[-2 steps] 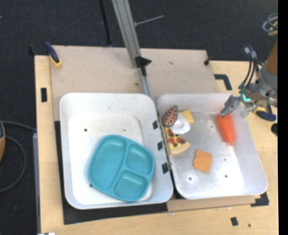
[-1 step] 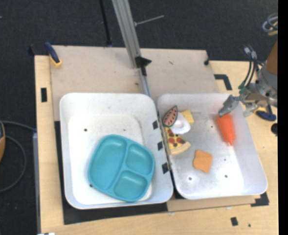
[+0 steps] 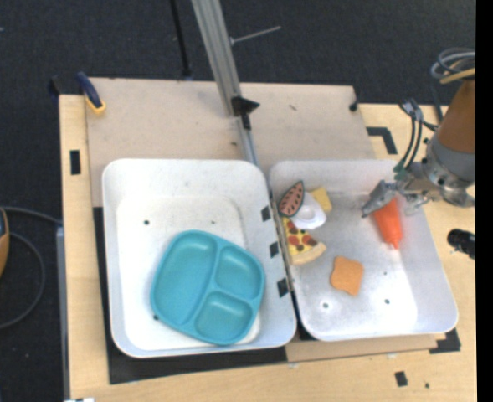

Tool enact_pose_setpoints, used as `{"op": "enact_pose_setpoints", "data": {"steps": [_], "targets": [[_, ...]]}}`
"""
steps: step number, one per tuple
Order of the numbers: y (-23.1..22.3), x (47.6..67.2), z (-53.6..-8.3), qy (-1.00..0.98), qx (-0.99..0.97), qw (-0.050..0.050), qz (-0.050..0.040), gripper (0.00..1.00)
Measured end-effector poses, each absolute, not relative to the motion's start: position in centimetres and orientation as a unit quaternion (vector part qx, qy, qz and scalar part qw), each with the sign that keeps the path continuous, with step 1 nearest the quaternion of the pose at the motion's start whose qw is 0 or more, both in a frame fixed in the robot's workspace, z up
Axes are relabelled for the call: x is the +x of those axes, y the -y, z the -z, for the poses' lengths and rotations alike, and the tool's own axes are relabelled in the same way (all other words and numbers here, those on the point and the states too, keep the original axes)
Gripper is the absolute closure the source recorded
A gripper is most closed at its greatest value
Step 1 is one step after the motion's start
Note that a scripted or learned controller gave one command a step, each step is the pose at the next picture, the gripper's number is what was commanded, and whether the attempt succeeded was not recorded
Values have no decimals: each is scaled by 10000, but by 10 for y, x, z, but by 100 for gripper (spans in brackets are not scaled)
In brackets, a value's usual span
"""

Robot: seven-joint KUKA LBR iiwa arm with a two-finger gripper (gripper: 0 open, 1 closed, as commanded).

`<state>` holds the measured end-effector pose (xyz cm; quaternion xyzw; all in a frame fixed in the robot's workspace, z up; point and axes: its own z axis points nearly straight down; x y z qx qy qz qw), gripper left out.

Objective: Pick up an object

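Note:
My gripper [image 3: 390, 201] hangs over the right side of the right bin [image 3: 422, 308]. It is open, its fingers spread to either side of the top end of an orange carrot-shaped piece [image 3: 390, 226]. The left fingertip [image 3: 369, 208] stands apart from the piece. The carrot lies on the bin floor, pointing toward the front. An orange nugget-like piece [image 3: 346, 275] lies left of it, near the bin's middle. A pizza slice [image 3: 302, 244], a white piece [image 3: 311, 217], a yellow piece [image 3: 320, 199] and a brown oval piece [image 3: 291, 198] are clustered at the bin's left wall.
The left bin [image 3: 129, 191] holds a turquoise divided plate [image 3: 207, 286]. A grey metal post [image 3: 217, 48] rises behind the bins. The arm's orange band [image 3: 459, 120] is at the right edge. Bare bin floor lies at the front right.

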<state>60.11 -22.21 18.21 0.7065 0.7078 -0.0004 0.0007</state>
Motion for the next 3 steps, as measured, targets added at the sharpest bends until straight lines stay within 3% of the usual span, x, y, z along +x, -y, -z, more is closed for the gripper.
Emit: {"op": "enact_pose_setpoints", "data": {"steps": [1, 2, 3], "targets": [[219, 604, -139, -7083, 7060, 2, 8, 0], [214, 610, -125, -7095, 7046, 24, -71, 0], [218, 609, -133, -7097, 7045, 55, -46, 100]]}}
